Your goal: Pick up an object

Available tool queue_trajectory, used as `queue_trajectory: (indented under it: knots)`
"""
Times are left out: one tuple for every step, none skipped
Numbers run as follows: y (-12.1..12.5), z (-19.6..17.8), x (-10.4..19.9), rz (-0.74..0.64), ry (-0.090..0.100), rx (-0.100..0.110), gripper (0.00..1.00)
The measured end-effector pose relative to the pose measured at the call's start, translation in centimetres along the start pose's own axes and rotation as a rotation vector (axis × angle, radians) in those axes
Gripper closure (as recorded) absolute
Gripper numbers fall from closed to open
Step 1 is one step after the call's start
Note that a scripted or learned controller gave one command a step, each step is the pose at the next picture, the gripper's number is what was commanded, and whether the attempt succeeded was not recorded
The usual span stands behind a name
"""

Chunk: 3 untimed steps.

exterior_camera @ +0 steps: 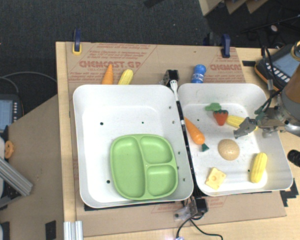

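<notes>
On bench: left bin (90,134) carrying green divided plate (143,166) toward its front edge, out of reach. Right bin (200,91) scattering targets: carrot (194,131) by left wall, corn (258,167) front-right, egg (229,149) centre, strawberry (220,116). Gripper (245,128) hovering just above egg; finger state impossible to tell, nothing visibly held.

Bright even overhead light, soft faint shadows, mild glare on the white bins (90,134), dim dark floor across the frame's top, slightly soft focus

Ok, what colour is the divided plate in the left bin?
Light green; the divided plate shows plainly in the camera view, lying in the left bin.
</notes>
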<state>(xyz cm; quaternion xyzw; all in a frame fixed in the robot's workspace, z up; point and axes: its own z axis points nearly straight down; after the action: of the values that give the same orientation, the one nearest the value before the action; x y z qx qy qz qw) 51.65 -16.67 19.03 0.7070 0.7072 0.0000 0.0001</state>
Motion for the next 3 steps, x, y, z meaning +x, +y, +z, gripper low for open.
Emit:
queue_trajectory:
  knots:
    - [4.5, 11.1, 2.1, -0.003, 0.001, 0.001, 0.00]
    - [9.1, 10.5, 5.7, -0.005, 0.000, -0.005, 0.00]
    - [9.0, 9.5, 5.4, -0.001, -0.001, -0.005, 1.00]
